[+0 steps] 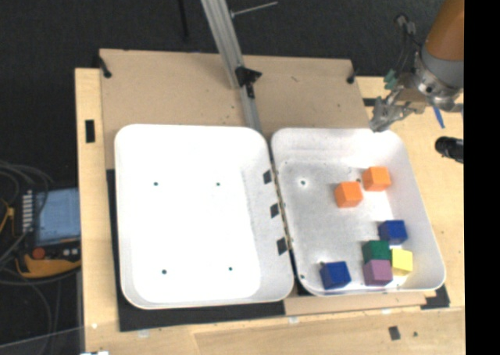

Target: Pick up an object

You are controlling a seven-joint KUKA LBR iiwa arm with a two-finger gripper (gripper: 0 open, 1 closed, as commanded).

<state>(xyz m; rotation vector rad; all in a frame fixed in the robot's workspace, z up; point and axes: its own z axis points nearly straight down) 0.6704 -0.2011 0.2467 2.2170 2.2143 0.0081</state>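
Several small cubes lie in the right bin point(312, 150). Two orange cubes point(376, 178) point(348, 194) sit near its middle right. A blue cube point(393, 231), a green cube point(376, 250), a yellow cube point(401, 259) and a purple cube point(377, 271) cluster at the near right corner. Another blue cube point(334, 274) rests by the near rim. My gripper point(383, 117) hangs over the bin's far right corner, well apart from every cube, with nothing seen in it.
The left bin point(187, 213) lies beside the right one. A slanted metal pole point(223, 33) rises from the bench behind the bins. A blue box point(56, 216) and cables sit off the bench's left edge.
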